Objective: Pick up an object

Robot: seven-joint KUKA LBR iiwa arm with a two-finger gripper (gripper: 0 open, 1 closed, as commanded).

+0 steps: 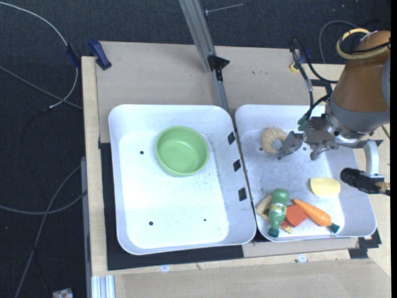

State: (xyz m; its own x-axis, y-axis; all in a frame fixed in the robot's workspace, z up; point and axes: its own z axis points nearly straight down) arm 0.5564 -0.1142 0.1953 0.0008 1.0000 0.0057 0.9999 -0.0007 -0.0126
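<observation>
1. Spread apart and holding nothing: gripper, poised over the upper part of the right bin, one dark finger angled left, the other pointing down toward the bin floor.
2. Just left of that left finger, possibly touching it: beige shell-shaped toy, resting on the bin floor near the top left corner.
3. Below and to the right of the gripper, well clear of it: pale yellow rounded object, lying near the bin's right side.
4. Clustered along the right bin's lower edge: toy carrot, orange with a dark green tip, lying at a slant; red-orange block touching its left end; green bottle-like toy with a yellow and red label, tilted, just beside the block.
5. Behind the gripper, entering from the right: grey arm with orange band, cables looped around its upper side.
6. In the left bin: light green bowl, upright, sitting in the upper middle, apart from every wall.
7. Between and above the bins: slanted metal pole, running up out of view.
8. Beneath everything: tan bench, blue clamp at its upper left corner, dark carpet and loose cables beyond.
</observation>
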